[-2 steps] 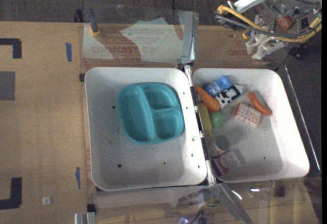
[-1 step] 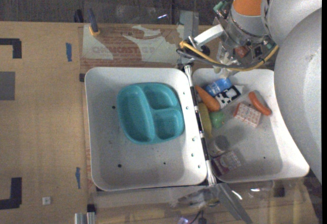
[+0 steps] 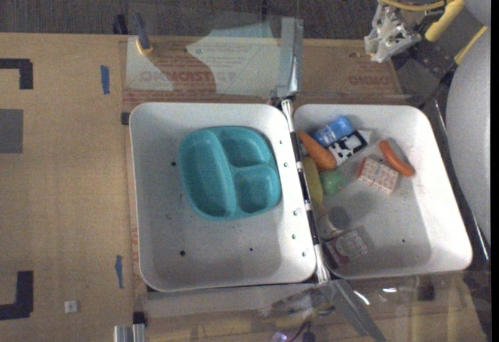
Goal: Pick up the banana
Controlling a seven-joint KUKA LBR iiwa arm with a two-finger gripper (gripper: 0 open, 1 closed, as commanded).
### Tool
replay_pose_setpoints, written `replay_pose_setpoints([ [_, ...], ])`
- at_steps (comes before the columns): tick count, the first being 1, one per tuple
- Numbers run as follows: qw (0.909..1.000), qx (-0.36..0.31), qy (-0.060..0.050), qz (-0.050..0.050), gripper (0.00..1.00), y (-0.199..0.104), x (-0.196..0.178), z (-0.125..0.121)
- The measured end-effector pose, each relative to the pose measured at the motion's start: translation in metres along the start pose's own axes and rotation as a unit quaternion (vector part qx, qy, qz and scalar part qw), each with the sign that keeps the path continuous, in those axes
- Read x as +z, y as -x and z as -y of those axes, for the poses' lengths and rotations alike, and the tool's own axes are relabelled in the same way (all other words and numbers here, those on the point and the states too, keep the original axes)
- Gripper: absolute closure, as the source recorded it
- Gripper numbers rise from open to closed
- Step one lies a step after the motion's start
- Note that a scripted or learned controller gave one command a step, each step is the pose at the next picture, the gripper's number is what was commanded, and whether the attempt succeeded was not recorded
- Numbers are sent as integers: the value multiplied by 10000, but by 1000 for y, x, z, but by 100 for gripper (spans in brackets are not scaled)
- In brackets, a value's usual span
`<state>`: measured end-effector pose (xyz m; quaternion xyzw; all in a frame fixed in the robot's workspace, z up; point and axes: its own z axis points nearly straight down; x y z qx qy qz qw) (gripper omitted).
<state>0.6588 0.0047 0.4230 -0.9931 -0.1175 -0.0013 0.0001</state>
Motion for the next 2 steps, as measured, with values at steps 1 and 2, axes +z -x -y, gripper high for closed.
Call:
replay_pose_setpoints([
  [1, 10000, -78, -6, 25, 100, 12, 152, 49],
  [2, 9891, -1473, -6, 25, 100, 19, 40, -6],
])
